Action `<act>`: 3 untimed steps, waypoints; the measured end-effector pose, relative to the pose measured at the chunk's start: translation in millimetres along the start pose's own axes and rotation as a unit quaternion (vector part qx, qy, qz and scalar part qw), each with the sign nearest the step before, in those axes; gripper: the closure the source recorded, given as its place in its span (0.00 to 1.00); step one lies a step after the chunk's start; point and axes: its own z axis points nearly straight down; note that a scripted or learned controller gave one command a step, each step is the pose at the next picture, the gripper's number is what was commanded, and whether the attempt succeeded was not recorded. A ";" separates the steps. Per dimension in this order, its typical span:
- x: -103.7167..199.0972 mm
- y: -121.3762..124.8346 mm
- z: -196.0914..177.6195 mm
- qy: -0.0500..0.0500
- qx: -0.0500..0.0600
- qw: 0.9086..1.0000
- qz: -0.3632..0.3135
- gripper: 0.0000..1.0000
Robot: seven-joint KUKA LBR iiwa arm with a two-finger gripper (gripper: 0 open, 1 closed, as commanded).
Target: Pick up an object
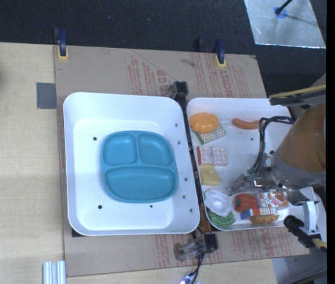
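The right bin (238, 104) holds several small items. At its back lie an orange round piece (204, 122) and a sausage (245, 123). Two printed packets (213, 155) and a yellow slab (209, 175) lie down its left side. At the front sit a clear cup (217, 201), a green piece (222, 220), a red item (245, 203), a small carton (271, 202) and a brown piece (265, 219). My gripper (254, 181) hangs low over the front right of this bin, just above the red item and the carton. Nothing is visibly held in it.
The left bin (79, 158) carries a blue divided plate (139, 165) in its middle. The arm's orange band (309, 139) and grey wrist cover the right bin's right side. Clamps (62, 42) pin the cardboard sheet at the back.
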 end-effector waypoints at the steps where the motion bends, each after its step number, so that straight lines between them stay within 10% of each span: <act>1: -71.8 102.0 -1.9 -0.003 -0.005 1.000 -0.002 0.00; 2: -26.9 185.4 -47.1 0.000 -0.005 1.000 -0.005 0.00; 3: 41.6 182.3 -3.2 -0.002 -0.002 1.000 -0.003 0.00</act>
